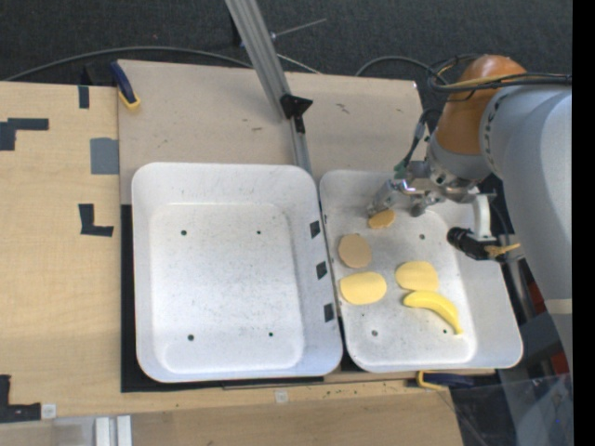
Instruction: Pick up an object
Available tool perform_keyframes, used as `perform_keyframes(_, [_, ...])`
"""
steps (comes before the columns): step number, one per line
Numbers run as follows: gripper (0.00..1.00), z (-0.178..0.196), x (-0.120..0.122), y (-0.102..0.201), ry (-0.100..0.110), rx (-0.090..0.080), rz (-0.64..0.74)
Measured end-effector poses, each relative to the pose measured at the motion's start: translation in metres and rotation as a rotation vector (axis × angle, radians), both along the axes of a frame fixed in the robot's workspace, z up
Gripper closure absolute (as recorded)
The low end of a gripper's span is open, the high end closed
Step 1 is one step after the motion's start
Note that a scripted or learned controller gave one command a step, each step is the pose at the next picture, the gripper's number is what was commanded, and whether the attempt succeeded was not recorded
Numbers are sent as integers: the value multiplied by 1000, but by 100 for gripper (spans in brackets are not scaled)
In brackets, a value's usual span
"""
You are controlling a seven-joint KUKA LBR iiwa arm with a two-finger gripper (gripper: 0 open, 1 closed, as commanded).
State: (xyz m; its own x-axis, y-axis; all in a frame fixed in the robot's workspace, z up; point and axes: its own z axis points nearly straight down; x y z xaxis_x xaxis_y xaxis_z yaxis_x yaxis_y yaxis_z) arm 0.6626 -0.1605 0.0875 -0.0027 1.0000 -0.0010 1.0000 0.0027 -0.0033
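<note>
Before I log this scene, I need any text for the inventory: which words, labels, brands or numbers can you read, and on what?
None: no readable text stands anywhere in the camera view.
Dark tape marks on the pale wooden bench top: shapes, not letters.
Two shallow white plastic bins: dark dots, no print.
Yellow banana-shaped toy and grey robot arm: no label visible.

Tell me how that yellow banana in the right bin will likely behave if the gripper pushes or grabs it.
The banana looks like a small, smooth toy, so probably light and rigid. Its curved shape may make it pivot or slide on the bin floor if nudged off-centre. Its glossy-looking skin could slip from a pinch near the tapered tip; mid-body seems safer.
</note>
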Motion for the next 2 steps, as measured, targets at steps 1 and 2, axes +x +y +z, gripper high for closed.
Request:
perform_keyframes(1, [100,11,1,1,-1,-1,1])
perform_keyframes(2, [100,54,2,-2,-7,0,-2])
